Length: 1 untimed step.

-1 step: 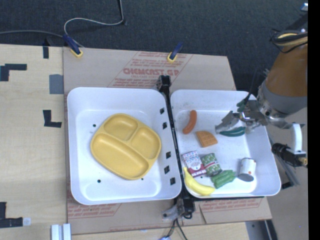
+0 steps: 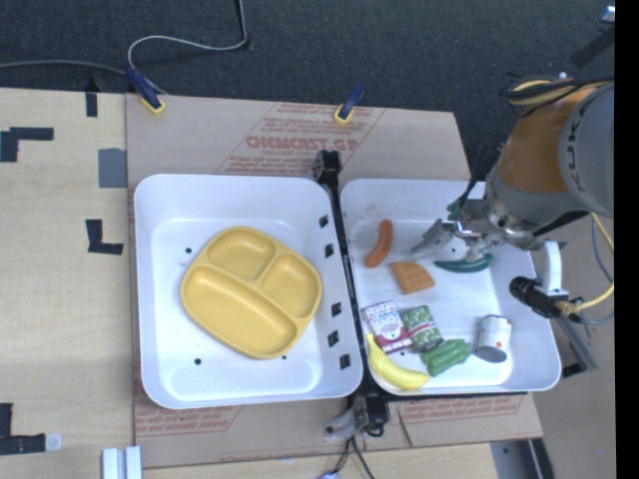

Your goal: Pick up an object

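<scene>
The gripper (image 2: pixel 446 239) hung low over the right white bin (image 2: pixel 519 372), its grey fingers spread wide with nothing between them. A teal curved plastic piece (image 2: pixel 467 263) lay just beside it. Nearby lay an orange cracker square (image 2: pixel 411 276) and a red-orange sausage (image 2: pixel 378 243). Farther forward sat a yellow banana (image 2: pixel 395 369), green pepper (image 2: pixel 446 356), two small printed packets (image 2: pixel 401 326) and a grey cup (image 2: pixel 491 338). The left white bin (image 2: pixel 160 367) held a yellow divided plate (image 2: pixel 251 290).

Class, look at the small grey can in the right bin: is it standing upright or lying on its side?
On its side. The can lies near the right bin's front corner, its long side on the floor, one round end facing the camera.
</scene>
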Tool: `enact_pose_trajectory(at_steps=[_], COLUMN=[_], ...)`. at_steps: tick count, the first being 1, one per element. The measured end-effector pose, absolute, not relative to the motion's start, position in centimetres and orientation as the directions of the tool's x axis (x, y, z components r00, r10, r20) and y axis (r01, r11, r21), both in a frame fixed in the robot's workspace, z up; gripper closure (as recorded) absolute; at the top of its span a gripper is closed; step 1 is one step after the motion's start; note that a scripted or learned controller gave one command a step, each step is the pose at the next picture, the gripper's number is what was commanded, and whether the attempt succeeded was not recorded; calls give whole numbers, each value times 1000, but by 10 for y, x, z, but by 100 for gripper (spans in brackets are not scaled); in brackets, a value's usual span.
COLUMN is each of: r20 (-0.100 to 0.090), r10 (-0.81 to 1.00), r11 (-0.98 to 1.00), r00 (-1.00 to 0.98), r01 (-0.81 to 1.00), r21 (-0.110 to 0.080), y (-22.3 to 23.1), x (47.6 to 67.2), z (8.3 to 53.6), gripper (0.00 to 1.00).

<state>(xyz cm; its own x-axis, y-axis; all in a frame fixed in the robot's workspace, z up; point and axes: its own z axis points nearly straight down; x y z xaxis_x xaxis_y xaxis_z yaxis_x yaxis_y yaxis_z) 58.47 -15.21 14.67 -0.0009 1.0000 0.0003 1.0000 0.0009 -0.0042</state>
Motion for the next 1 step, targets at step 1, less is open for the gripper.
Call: enact_pose_trajectory(at_steps=[1], r20=[-1], r10=[1000], r11=[2], r00=[-2], r01=[1000], r21=[2], y=[-137], x=[624], z=[86], gripper=[0])
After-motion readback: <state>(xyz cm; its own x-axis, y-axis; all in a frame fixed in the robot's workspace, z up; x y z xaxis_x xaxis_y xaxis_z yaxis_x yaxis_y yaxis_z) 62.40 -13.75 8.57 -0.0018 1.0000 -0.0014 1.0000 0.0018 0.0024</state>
